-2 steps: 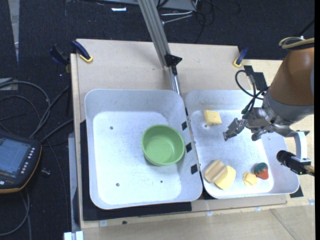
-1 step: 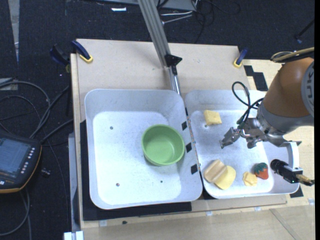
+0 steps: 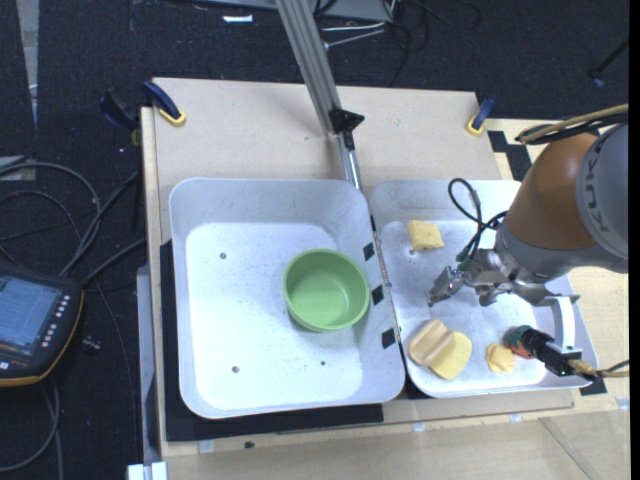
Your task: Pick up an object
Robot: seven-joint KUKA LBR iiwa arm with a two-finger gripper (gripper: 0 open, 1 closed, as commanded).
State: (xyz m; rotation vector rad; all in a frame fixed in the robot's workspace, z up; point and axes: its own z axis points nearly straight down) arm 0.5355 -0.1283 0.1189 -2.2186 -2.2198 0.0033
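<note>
Hovering over the right bin, the end effector points toward the bin's left wall, touching none of the objects; whether it is released or clenched I cannot tell. Relative to it, a yellow block lies above and two yellow pieces lie just below. A green bowl sits in the left bin.

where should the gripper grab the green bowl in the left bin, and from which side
Judging by its pose, take the green bowl by its rim, coming straight down with one finger inside and one outside. It stands upright and open, too wide to span. The rim toward the right bin is nearest the gripper.
</note>
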